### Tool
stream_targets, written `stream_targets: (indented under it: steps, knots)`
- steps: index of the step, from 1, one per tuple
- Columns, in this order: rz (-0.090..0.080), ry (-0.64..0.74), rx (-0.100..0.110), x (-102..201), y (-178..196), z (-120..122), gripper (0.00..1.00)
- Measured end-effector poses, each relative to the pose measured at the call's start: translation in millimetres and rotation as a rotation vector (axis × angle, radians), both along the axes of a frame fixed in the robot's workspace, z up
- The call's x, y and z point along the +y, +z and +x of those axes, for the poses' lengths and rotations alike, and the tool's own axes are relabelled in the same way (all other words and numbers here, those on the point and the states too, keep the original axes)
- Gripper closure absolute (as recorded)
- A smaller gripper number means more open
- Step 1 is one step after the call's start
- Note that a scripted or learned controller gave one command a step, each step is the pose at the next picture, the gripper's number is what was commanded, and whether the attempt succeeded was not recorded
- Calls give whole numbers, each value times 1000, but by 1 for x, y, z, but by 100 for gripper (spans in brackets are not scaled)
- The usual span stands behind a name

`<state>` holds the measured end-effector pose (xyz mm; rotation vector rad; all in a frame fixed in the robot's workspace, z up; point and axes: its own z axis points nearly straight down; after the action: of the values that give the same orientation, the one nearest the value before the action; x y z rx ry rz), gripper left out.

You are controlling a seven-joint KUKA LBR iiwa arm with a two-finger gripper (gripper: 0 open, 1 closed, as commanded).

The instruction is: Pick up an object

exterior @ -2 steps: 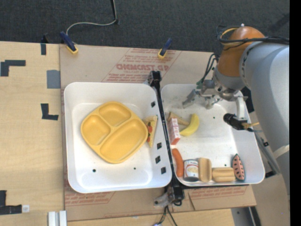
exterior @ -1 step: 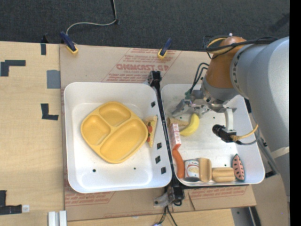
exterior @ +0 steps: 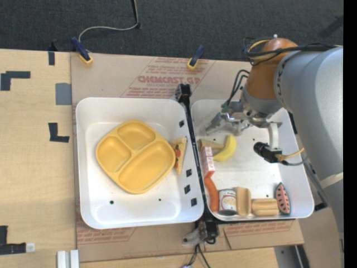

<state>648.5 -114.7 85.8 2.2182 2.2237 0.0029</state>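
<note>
Station: grey arm reaching in from the right, its gripper (exterior: 222,123) hanging low in the upper part of the right bin (exterior: 295,205). Gripper state: the metal fingers look spread apart, one reaching out toward the divider (exterior: 188,133) and one nearer the wrist, with nothing between them; nothing is held. Candidate item: banana (exterior: 226,148), toy, yellow, short and curved, smooth skin, lying flat on the white floor just below and beside the fingertips, apparently not touching them. Adjacent items: a pale block (exterior: 205,144) and a pink-and-white packet (exterior: 208,162) just left of the banana, an orange carrot (exterior: 211,190) below those. Along the bin's near edge: a small can (exterior: 227,201), two bread-like pieces (exterior: 257,204), a watermelon slice (exterior: 283,199). Left bin: yellow divided plate (exterior: 135,156), with a small yellow-and-red piece (exterior: 179,154) at its right edge. Hazards, judged: the banana's curve and slick surface may let it roll or squirt out as the fingers shut; a descent set slightly left would catch the pale block or packet instead, or pinch two things at once; the wall and divider close by leave little room, so a finger could land on the banana's top and merely push it.
</note>
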Motion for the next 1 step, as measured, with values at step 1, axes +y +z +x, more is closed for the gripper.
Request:
stream_targets:
  steps: [1]
  knots:
    - [-3,-2,-2,6,0,-42,0]
